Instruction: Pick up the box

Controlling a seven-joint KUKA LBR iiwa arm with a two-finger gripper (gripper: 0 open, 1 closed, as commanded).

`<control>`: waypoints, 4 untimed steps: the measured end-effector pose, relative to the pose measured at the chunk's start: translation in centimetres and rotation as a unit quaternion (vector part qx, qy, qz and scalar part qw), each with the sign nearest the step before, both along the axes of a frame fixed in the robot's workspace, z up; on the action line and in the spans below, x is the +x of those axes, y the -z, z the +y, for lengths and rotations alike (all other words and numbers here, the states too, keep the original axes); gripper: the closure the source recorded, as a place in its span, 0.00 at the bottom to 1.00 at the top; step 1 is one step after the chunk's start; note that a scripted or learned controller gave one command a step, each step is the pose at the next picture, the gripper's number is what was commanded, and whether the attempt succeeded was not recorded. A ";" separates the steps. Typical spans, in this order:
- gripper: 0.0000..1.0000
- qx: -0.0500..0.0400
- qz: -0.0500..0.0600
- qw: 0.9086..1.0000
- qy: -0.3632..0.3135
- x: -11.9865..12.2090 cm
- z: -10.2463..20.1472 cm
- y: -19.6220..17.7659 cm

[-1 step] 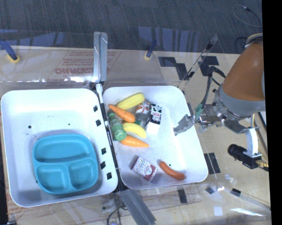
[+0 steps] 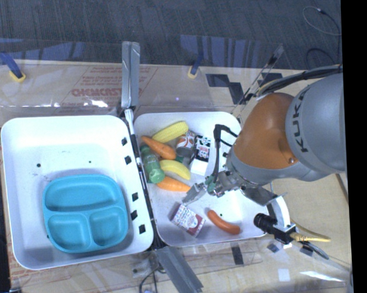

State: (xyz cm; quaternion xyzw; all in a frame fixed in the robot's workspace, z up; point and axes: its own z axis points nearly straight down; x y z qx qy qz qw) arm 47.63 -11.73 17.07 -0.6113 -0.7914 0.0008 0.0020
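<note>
1. The left bin (image 2: 15,180) holds a blue divided tray (image 2: 84,213) — nothing of mine there.
2. In the right bin (image 2: 251,231), the box (image 2: 187,219) — small, red and white — lies near the front wall, just left of a sausage (image 2: 224,222).
3. My gripper (image 2: 200,192) hangs just above and behind the box, not touching it; I cannot tell its state.
4. I judge this the approach — next I must come forward, centre over the box and descend.
</note>
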 end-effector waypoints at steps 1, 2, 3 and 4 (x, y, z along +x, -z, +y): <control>0.00 0.001 0.000 0.987 -0.163 1.1 -0.8 3.5; 0.00 0.001 -0.001 0.941 -0.338 0.0 1.7 8.0; 1.00 0.002 -0.001 0.940 -0.340 0.1 1.7 7.0; 1.00 0.000 -0.002 0.910 -0.415 0.1 13.5 -2.1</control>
